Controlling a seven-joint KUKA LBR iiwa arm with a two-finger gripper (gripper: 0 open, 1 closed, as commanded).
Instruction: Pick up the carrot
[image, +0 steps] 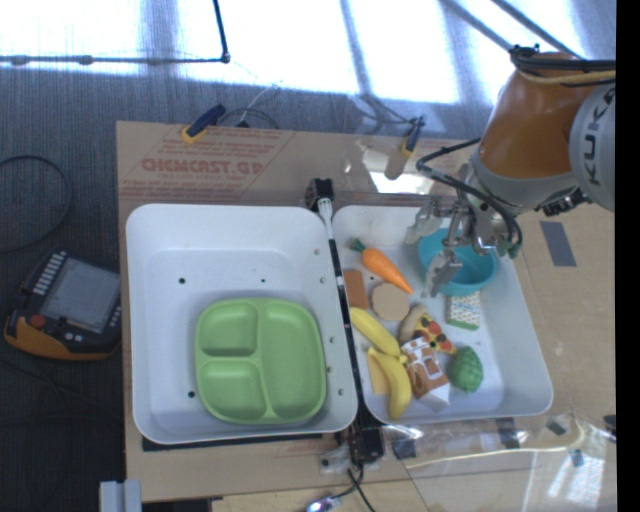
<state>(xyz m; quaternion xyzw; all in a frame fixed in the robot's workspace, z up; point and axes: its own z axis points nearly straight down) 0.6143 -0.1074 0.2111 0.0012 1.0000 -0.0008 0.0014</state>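
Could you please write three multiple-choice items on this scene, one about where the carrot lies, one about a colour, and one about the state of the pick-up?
1. Where does the carrot lie?
A. In the right bin
B. On the green plate
C. On the bare bench

2. What colour is the bowl under the pincer?
A. Red
B. Teal
C. Yellow

3. What is the carrot's state?
A. Raised in the pincer
B. Set on the plate in the left bin
C. Lying in its bin, apart from the pincer

Answers: 1 A, it rests near the right bin's upper left, above the bananas. 2 B, the bowl's rim shows teal. 3 C, the pincer hangs over the bowl, to the carrot's right.
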